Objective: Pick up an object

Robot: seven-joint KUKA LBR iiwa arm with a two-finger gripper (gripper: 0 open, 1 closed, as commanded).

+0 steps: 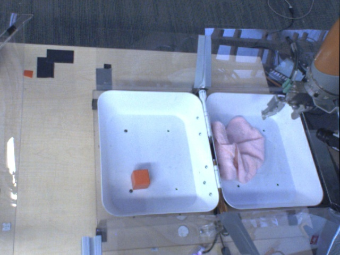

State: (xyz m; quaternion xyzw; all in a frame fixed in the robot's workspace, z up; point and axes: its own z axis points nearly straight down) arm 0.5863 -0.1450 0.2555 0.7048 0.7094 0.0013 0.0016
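Arm: grey KUKA arm [325,76] reaching in from the right edge, its orange band at the upper right corner, wrist angled down and toward the left.
Gripper: two-finger gripper [282,107] above the upper right corner of the right bin, near its back rim; two pale fingers spread apart, with nothing between them.
Bench: light wooden surface [53,158] seen from above at a slant, with a clear panel standing along its left side that catches bright reflections.
Bench marks: black blocks [53,61] and a small orange square [28,74] at the upper left, well apart from the bins.
Room: dark grey carpet [133,7] beyond the bench's far edge, with a thin looped cable [289,5] lying on it at the upper right.
Left bin: shallow white bin [154,110] with rounded corners, touching the right bin along a grey metal divider.
Left bin contents: small orange block [141,179] near the front left part of the floor.
Right bin: shallow white bin [289,169] of matching shape.
Right bin contents: crumpled pink cloth [240,149] lying against the left wall, below and left of the gripper, not touching it.
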